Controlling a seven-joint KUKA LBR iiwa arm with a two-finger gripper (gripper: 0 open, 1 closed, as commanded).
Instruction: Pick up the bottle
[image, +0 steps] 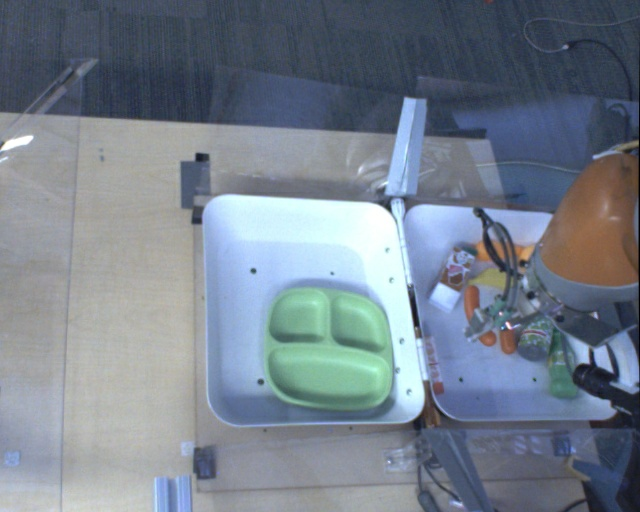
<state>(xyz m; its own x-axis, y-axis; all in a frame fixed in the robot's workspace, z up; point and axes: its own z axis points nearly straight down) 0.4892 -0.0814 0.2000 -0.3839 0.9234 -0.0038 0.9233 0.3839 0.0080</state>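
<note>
1. The arm (600, 225) is coming in from the right edge of the frame and hanging over the right bin (450, 385), since the small clutter it has to work through is lying there.
2. The gripper (500, 318) is sitting low in the middle of that clutter, wires trailing above it. Claw state: can't tell, parts too small and tangled together.
3. The bottle (560, 368), green, is lying at lower right of the right bin, just right of the gripper and partly under the arm's bulk. It looks to be resting on the bin floor, not lifted.
4. A small white carton (444, 295) and orange bits (472, 300) are crowding the gripper's left side, so a clean approach looks tight.
5. The left bin (300, 225) is holding a green divided tray (328, 348) at lower centre, well apart from the work and playing no part here.
6. Judgement: pick is not done yet; the gripper seems off the bottle, needing a shift to the right.
</note>
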